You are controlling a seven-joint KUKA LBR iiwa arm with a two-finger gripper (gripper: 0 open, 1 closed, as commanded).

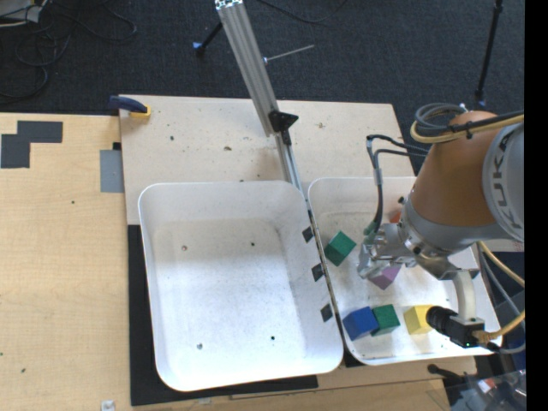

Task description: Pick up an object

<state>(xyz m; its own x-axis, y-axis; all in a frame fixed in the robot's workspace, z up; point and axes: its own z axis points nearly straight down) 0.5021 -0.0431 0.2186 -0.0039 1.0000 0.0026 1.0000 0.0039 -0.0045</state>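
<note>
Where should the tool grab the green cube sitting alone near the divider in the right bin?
Probably from straight above, closing on two opposite flat side faces of the green cube. It stands apart from the other blocks with bare bin floor around it; it looks turned askew to the bin walls, so rotate the tool to match.

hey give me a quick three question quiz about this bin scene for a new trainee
1. True or false: the blue block touches a green block.
2. Which block lies right at the gripper? A yellow, B purple, C blue.
3. Fill in: all the blocks lie in the ___ bin.

Key: 1 true. 2 B, the purple block; whether it is gripped cannot be told. 3 right.
</note>
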